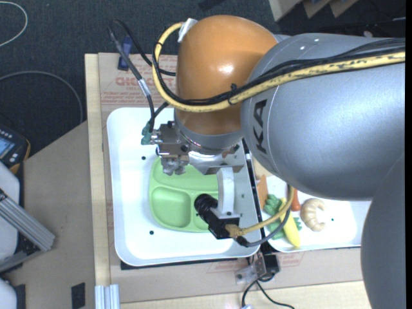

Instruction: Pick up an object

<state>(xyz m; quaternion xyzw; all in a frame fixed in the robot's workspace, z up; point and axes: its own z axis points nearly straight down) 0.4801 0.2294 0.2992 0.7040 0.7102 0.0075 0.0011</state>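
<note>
A light green divided plate (pixel 170 201) lies in the left white bin (pixel 129 192), near its middle. My gripper (pixel 172 163) hangs under the orange wrist band, right over the plate's far left corner. The arm hides the gripper's tip, and I see nothing held in it. In the right bin (pixel 341 234) lie a pale garlic-like bulb (pixel 313 214), a yellow banana-like piece (pixel 291 232), a green toy piece (pixel 273 205) and a thin orange-red piece (pixel 295 200). The arm covers most of that bin.
The big grey arm spans the upper right of the view and hides the wall between the bins. Cables run along the bench's far edge (pixel 129 50). A bare strip of the left bin's floor shows along its left and front sides.
</note>
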